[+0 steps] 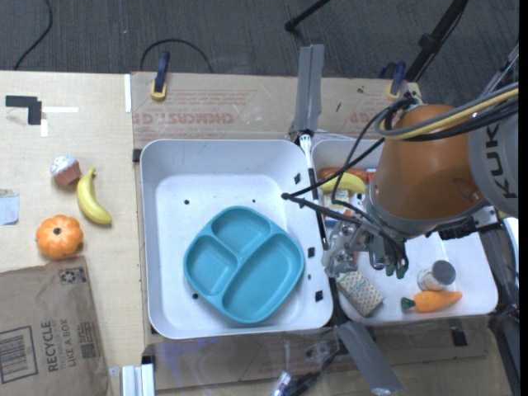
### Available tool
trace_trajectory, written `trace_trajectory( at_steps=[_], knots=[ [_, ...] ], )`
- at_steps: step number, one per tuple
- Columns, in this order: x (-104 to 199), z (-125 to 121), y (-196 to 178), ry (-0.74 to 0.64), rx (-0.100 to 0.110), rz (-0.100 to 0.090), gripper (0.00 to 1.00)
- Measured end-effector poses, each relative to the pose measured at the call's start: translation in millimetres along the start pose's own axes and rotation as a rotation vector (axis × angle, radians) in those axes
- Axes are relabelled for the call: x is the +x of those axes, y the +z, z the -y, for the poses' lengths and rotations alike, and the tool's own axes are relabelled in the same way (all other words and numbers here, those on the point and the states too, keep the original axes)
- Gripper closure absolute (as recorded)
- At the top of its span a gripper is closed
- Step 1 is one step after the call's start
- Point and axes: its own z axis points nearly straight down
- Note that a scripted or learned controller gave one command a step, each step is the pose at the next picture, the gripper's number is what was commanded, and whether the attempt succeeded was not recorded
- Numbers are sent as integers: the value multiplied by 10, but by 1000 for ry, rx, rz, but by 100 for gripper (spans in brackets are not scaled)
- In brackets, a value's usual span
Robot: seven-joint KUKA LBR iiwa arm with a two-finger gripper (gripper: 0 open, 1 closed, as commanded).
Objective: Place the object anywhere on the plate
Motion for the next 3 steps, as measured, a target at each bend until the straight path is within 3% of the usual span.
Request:
trace_trajectory(
  at_steps=[1, 2, 3],
  knots=[
    [7, -60, -3, 444, 1, 2, 100],
    [-663, -454, -268, 470, 1, 3, 100],
    [9, -733, -165, 440, 2, 0, 100]
  ],
)
